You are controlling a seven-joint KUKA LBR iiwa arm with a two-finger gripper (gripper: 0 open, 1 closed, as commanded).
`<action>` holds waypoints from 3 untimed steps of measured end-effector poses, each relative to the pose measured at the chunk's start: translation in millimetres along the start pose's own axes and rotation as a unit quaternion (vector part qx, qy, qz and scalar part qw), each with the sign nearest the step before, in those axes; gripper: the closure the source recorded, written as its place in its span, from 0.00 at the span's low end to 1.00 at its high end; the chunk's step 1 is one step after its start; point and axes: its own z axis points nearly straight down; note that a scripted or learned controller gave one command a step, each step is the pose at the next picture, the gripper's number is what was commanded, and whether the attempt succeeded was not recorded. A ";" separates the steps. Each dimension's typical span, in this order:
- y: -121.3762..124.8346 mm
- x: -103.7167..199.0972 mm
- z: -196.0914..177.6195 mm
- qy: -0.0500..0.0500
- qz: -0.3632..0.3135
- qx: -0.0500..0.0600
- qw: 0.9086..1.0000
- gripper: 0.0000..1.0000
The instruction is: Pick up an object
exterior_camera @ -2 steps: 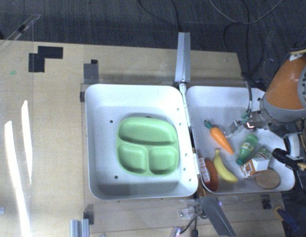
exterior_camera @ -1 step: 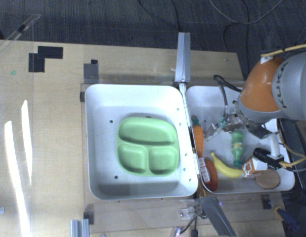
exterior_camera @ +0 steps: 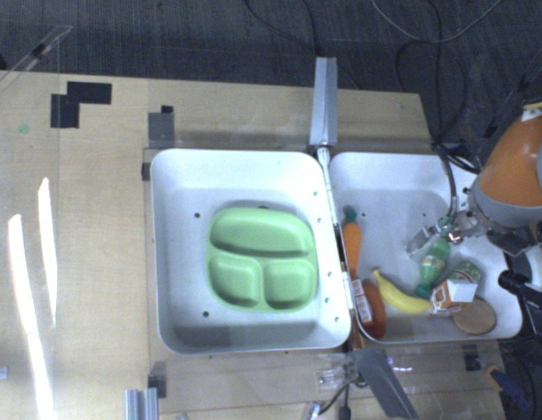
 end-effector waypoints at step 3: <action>-67.9 15.2 -13.5 0.004 -0.173 0.002 0.985 0.00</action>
